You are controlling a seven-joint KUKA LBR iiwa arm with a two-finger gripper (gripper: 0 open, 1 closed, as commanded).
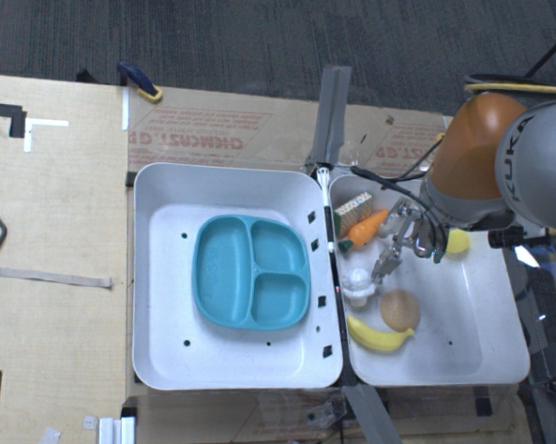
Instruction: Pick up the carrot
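1. Carrot (pixel 365 227): you'll find it in the right bin (pixel 467 359), up in the back-left corner, lying at a slant with its thick end toward the bin's left wall. Nothing grips it; it rests on the bin floor.

2. Gripper (pixel 385 266): sits just right of and slightly nearer than the carrot, fingers pointing down toward the bin floor. Whether the fingers are apart or together I cannot tell from this angle; metal and cabling blur together there. Judge nothing as held.

3. Crowding risk: a small rectangular block with a striped face (pixel 352 206) lies just behind the carrot, touching or nearly so. My read is that a close aimed slightly far back could catch the block, or pinch both.

4. Wall risk: the carrot is near the divider where the two bins meet. A finger coming down on that side may strike the rim or wedge the carrot against the wall instead of enclosing it.

5. Shape risk: the carrot tapers and lies tilted. A grip near the thin end will likely squirt it out; aim for the thicker middle.

6. Below the gripper sits a small white rounded object (pixel 357 284), then a brown round item (pixel 399 310) and a banana (pixel 379 336). A descent from the present spot looks likelier to land on the white object than the carrot.

7. A yellow item (pixel 458 241) lies partly under the wrist; identity unclear.

8. Left bin (pixel 157 350) holds a teal divided plate (pixel 252 272), well apart from the work.
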